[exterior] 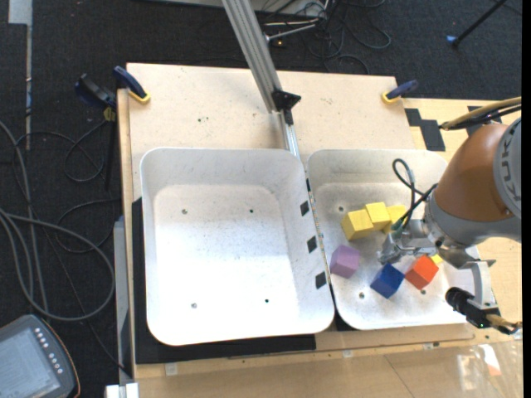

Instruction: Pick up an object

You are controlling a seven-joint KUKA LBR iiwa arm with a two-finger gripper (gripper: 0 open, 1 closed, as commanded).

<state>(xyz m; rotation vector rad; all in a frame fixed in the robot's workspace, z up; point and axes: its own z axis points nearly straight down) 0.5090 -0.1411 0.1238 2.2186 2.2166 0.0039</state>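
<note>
the arm (477,189) reaches in from the right and hangs low over the right bin (348,168), with its gripper (401,249) down among the blocks. the gripper sits in the gap between the yellow blocks (368,219) above it, the blue block (387,281) below it and the orange block (424,271) to its right. the metal parts at the tip are small and partly hidden by the wrist, so i cannot tell how far the fingers are spread, and no block shows clearly between them.

all the loose things lie in the right bin. the yellow blocks sit together near the middle, touching each other. the purple block (345,261) rests just left of the gripper, near the bin's left wall. the blue block lies just below the tip, and the orange one is just beside it, close under the wrist. every block looks to be resting on the bin floor, none lifted. the left bin (166,172) on the counter (207,98) holds none of the blocks.

as a judgement, the task is at the reach-and-grasp stage: the arm is lowered into the pile, but nothing is visibly gripped or raised. what is left is closing on one block, most likely the blue or orange one nearest the tip, and lifting it clear of the bin floor. the crowding of blocks around the tip could make a clean grip harder.
</note>
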